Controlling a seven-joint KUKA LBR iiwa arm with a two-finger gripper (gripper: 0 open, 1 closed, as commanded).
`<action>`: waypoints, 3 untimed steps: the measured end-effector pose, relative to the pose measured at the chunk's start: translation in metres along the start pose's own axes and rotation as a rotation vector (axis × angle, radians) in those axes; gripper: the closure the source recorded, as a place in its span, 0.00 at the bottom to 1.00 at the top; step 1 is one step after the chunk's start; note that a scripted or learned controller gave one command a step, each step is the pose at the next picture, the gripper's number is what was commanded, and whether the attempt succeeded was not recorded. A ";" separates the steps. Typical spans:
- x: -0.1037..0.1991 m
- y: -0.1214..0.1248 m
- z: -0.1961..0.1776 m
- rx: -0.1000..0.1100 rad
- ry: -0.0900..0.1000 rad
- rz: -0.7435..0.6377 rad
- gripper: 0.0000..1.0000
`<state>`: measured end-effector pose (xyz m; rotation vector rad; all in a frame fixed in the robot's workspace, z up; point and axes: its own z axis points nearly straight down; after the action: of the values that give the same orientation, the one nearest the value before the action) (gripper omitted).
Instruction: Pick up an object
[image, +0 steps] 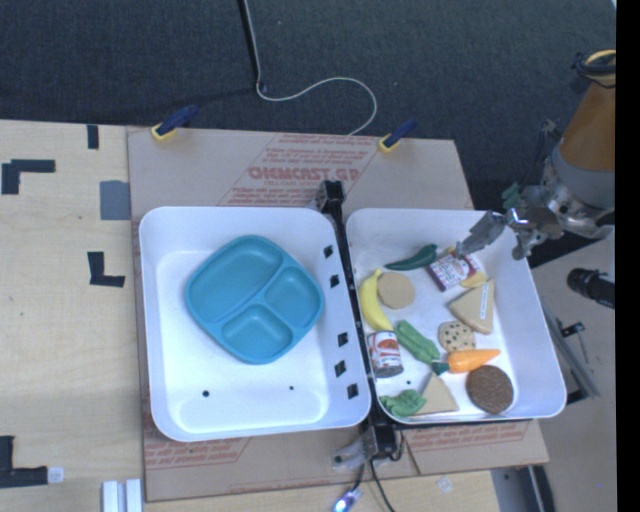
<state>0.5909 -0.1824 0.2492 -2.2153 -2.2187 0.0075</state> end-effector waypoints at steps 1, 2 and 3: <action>0.079 -0.044 -0.138 -0.020 0.000 -0.008 0.00; 0.094 -0.084 -0.293 -0.027 -0.003 -0.003 0.00; 0.093 -0.082 -0.293 -0.009 -0.003 0.001 1.00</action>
<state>0.5109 -0.0896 0.5429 -2.2220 -2.2241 0.0008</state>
